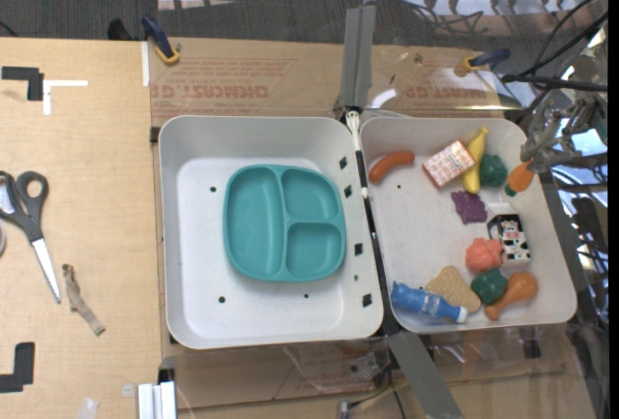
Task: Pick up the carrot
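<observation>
My end effector (544, 142) sits over the right bin's (553, 243) far right rim, a tangle of metal against cables, and I cannot tell whether it is apart or together. Just below-left of it, seemingly touching, lies the carrot (520, 178), against the bin's right wall. Its long axis looks to slope from upper right to lower left, though little of it shows, so I'm unsure which end is the tip. Left of it are a green piece (493, 169) and a banana (474, 157). The left bin (184, 243) holds a teal plate (285, 222).
</observation>
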You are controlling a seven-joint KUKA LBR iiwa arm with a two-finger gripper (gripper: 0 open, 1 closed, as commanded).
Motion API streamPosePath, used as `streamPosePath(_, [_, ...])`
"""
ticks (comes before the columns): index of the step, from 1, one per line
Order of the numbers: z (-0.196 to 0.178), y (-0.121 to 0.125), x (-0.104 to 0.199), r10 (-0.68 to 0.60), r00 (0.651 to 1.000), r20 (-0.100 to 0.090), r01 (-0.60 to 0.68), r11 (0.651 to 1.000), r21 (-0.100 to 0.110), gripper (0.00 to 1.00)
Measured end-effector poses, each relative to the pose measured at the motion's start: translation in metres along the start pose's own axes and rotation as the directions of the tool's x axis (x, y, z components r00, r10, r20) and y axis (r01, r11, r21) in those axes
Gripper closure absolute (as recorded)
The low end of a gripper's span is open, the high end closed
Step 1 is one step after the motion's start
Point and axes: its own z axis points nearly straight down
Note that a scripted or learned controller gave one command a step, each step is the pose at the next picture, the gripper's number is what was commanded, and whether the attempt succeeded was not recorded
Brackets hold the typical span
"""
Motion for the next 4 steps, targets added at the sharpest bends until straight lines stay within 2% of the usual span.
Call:
streamPosePath(1, [0.002, -0.007, 0.044, -0.167, 0.986, -0.002, 0.167, 0.986, -0.002, 1.0])
streamPosePath(2, [0.002, -0.007, 0.044, -0.167, 0.986, -0.001, 0.167, 0.986, -0.002, 0.0])
streamPosePath(3, [0.119, -0.006, 0.029, -0.143, 0.99, -0.002, 0.143, 0.99, -0.002, 0.0])
streamPosePath(4, [0.168, -0.009, 0.037, -0.154, 0.988, 0.012, 0.154, 0.988, 0.011, 0.0])
